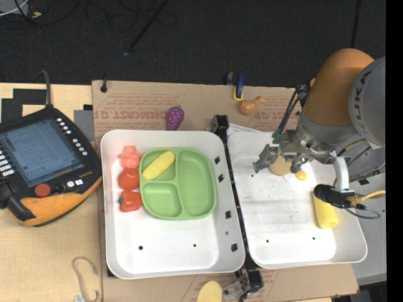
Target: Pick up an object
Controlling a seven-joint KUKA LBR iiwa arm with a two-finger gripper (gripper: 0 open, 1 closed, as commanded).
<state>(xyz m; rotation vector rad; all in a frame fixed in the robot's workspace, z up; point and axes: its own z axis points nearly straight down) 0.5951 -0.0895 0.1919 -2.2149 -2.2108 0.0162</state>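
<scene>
My gripper (278, 163) hangs low over the back left part of the right bin (302, 244). It is open, with a small tan object (279, 166) lying between its spread fingers. A small yellow piece (301, 175) sits just to the right of it. Further right, near the bin's right wall, lies a yellow cylinder (326, 216). In the left bin (164, 250) a green divided plate (182, 190) carries a yellow corn cob (157, 164). Beside the plate lie a pink toy (129, 156), an orange-red toy (128, 179) and a red toy (130, 201).
Behind the bins on the cardboard lie a purple grape toy (175, 117) and an orange-tan toy (250, 105). A teach pendant (44, 162) rests on the bench at the left. A yellow object (210, 291) lies at the front edge.
</scene>
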